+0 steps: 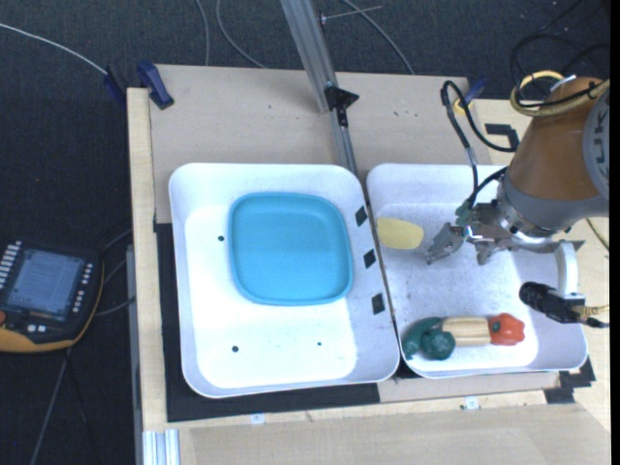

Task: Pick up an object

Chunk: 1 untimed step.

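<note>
Yellow object (pixel 400 232), a rounded lump, lay near the left wall of the right bin (pixel 426 187), just left of the claw (pixel 448 246). Judged light and smooth, possibly slippery; best taken across its short width. Claw fingers stood apart over the bin floor, clamped on nothing. Toward the front wall lay a wooden toy (pixel 465 332) with green and red ends. Left bin (pixel 199 260) held a blue tray (pixel 289 248). No legible writing anywhere.
</note>
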### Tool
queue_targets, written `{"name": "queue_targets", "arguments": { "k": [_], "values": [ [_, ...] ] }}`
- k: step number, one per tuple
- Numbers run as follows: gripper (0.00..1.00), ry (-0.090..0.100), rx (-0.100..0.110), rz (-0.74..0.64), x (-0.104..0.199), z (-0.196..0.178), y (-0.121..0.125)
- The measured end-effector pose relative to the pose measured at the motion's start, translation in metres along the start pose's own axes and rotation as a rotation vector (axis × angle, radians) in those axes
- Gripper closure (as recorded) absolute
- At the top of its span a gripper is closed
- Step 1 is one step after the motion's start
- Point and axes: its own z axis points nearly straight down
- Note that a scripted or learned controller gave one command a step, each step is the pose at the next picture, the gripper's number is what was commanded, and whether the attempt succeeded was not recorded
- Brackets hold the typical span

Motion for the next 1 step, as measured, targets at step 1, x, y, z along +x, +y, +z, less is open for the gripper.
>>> {"name": "queue_targets", "arguments": {
  "k": [1],
  "values": [
    [0.00, 0.000, 0.000, 0.000, -0.0016, 0.0625, -0.0030]
  ]
}}
